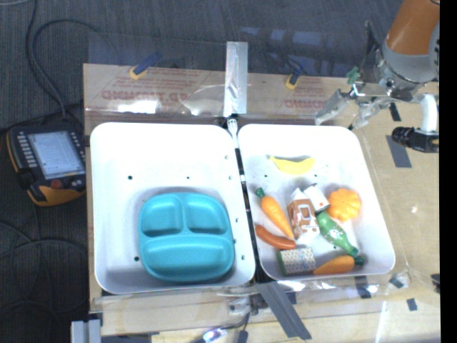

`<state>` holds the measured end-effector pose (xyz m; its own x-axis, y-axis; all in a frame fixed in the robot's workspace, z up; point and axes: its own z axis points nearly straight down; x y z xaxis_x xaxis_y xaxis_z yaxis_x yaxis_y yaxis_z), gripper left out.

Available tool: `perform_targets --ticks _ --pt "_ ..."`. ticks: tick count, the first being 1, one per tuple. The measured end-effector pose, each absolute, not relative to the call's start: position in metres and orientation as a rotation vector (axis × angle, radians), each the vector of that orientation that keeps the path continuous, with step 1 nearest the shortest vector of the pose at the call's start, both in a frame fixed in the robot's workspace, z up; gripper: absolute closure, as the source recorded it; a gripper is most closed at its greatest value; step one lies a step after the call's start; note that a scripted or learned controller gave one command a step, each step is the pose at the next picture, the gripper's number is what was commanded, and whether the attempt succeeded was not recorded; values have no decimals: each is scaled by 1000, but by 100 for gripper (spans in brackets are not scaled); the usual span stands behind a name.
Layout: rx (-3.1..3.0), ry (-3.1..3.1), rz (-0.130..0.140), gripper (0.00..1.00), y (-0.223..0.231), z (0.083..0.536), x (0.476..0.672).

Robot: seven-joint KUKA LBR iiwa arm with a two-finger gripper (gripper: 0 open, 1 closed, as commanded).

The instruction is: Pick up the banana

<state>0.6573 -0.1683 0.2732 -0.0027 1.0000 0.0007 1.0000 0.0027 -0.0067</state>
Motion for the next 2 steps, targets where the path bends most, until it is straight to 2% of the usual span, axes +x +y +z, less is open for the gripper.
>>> perform_targets --ticks 1,2 --pt "-2204 -2232 12 0 -183 163 658" --pt "-1961 -2449 4 0 -165 99 666"
